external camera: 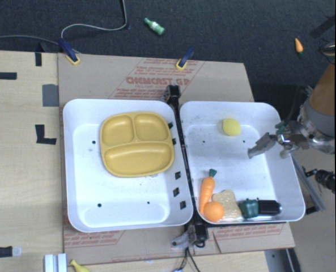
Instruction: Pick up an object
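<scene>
The right bin [269, 113] holds a small yellow ball [231, 127] near its back. An orange carrot with a green top [206, 188] lies at the front. An orange ball [213, 211], a pale beige piece [228, 203] and a green and black tool [260, 208] sit beside the carrot. My gripper [272, 148] hangs over the bin's right side, to the right of the yellow ball and apart from it. It is open, one grey finger [259, 145] points left, and nothing is between the fingers.
The left bin [80, 169] carries a yellow divided plate [137, 142]. A black divider [179, 152] runs between the bins. Clamps, a cable and a small green object [154, 26] lie behind the bench.
</scene>
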Available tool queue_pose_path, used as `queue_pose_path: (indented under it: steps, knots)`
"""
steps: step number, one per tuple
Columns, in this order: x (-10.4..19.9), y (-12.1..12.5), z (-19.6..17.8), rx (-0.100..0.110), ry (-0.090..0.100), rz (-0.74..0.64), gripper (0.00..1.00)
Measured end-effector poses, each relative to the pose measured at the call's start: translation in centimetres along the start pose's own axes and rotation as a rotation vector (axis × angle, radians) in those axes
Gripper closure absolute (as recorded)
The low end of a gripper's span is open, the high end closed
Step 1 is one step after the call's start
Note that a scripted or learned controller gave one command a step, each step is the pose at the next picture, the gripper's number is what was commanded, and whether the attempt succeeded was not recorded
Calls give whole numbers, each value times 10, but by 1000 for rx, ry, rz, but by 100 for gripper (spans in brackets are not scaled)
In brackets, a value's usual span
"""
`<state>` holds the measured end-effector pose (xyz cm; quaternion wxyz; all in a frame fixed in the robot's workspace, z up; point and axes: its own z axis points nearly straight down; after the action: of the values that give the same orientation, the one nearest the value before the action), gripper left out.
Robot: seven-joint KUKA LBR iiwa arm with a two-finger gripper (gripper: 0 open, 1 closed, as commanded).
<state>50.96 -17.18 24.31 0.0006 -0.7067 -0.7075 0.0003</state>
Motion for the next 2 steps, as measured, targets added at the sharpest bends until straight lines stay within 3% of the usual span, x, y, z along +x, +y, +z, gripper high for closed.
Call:
queue_pose_path:
  steps: [1, 2]
  knots:
    - [10, 51, 151, -1, 0, 0, 0]
    - [42, 143, 157, -6, -1, -1, 0]
